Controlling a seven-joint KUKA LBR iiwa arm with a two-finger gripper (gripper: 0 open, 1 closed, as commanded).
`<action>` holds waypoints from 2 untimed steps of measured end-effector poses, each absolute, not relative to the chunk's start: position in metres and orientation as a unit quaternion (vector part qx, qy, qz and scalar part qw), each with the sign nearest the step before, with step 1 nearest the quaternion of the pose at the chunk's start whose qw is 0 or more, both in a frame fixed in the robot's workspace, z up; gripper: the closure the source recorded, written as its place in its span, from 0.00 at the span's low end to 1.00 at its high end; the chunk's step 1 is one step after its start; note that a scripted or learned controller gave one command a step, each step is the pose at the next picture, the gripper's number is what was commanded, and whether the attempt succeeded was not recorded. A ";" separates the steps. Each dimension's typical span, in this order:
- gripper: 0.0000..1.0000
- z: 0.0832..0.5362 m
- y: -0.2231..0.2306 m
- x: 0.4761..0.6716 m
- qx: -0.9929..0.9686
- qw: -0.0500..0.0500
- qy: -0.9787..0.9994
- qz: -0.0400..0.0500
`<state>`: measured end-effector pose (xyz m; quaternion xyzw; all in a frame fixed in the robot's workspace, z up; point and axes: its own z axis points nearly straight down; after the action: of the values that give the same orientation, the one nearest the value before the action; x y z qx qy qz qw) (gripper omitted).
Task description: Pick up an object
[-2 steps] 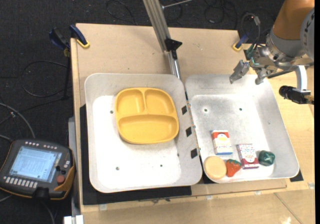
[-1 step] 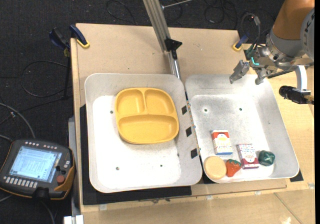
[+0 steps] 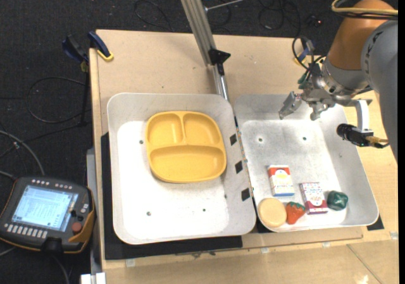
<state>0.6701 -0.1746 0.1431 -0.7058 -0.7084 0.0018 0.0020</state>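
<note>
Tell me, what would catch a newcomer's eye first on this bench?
Probably the yellow divided plate, sitting alone in the left white bin. Next, the cluster of small items at the near edge of the right white bin: two little cartons, a round cream-coloured piece, a red strawberry-like toy and a dark green lump. The arm's tool hangs over that bin's far end, away from them.

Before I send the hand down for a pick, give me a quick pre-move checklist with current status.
1. Hand carrying nothing: ok, nothing between its fingers.
2. Hand raised over the right bin, far end: ok.
3. Targets present: ok; two small boxes, round biscuit, strawberry, green piece cluster at the near end.
4. Hand above a target: not ok, the items lie apart from it.
5. Yellow tray out of the way in the left bin: ok.
</note>
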 end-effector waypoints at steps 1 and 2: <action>0.00 0.092 -0.173 0.669 -0.706 0.002 -0.708 0.002; 1.00 0.107 -0.174 0.671 -0.706 -0.002 -0.709 0.000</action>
<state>0.6714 -0.1738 0.1066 -0.7056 -0.7087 -0.0002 -0.0019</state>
